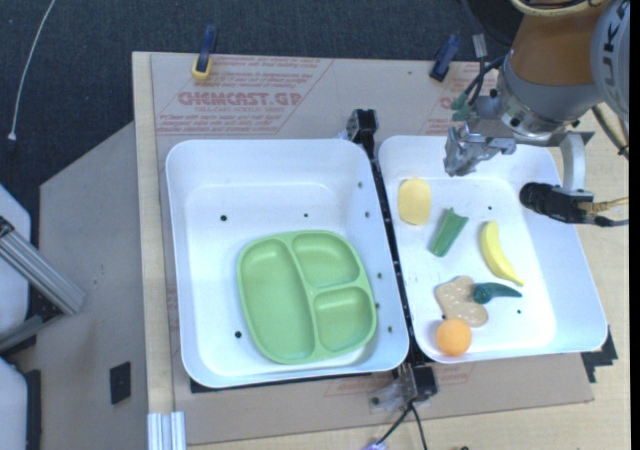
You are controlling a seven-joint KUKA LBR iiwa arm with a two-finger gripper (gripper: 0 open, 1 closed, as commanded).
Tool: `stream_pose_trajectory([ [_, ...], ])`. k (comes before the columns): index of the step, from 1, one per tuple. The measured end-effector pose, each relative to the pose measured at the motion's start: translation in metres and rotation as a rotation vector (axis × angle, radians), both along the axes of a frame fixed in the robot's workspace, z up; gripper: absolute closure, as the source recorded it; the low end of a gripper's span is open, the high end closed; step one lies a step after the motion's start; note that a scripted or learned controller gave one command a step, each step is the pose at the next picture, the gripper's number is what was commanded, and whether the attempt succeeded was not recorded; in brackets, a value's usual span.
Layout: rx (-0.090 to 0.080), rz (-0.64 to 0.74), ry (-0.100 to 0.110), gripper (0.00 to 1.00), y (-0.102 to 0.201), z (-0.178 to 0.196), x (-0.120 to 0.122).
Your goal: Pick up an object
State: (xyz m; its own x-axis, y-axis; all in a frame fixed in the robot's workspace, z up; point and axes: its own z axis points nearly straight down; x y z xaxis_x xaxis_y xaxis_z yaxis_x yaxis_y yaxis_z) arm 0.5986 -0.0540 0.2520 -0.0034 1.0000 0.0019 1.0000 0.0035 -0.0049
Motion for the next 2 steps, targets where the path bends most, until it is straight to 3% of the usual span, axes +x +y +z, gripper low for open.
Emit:
stream_pose_trajectory([
  [2, 0.001, 0.002, -0.001, 1.00, 0.101, -0.010, -0.042],
])
